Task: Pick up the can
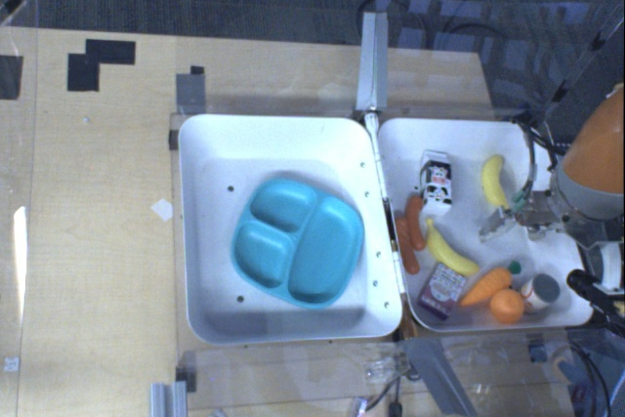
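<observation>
Approaching the can (543, 289): the end effector (500, 223) hangs low in the right bin (469, 134), its state not discernible at this slant. The can stands nearer the camera and to its right, beside an orange (507, 306) and carrot (485, 287). The next move likely calls for shifting over the can, then descending.

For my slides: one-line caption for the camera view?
End effector over the right bin of toy food, can near its front corner; blue plate left.

Even bright overhead light, soft shadow along the near inner wall of the left bin (283, 327), mild glare on white plastic, slightly soft focus, blur toward frame edges
</observation>
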Controlling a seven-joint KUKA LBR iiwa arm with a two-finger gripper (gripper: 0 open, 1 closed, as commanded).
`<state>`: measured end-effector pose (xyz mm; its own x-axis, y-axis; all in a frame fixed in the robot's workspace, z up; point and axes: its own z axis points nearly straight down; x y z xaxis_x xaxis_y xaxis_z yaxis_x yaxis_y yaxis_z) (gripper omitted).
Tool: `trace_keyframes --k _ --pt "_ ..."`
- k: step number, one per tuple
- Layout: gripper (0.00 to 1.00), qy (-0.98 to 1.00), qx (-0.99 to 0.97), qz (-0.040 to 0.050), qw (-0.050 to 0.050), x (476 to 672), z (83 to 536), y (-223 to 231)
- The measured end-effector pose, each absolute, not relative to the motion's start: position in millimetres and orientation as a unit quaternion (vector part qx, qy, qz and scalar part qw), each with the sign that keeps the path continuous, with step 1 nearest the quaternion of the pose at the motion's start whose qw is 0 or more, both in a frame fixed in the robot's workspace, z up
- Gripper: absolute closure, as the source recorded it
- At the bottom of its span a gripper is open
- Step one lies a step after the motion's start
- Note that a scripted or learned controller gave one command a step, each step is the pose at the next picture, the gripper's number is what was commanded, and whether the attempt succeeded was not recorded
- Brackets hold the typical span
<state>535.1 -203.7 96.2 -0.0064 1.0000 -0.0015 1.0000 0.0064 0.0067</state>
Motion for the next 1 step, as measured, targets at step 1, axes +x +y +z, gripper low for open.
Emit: trace_keyframes --k 1 --pt "0.0 0.698 0.717 0.004 0.004 589.5 88.9 -203.0"
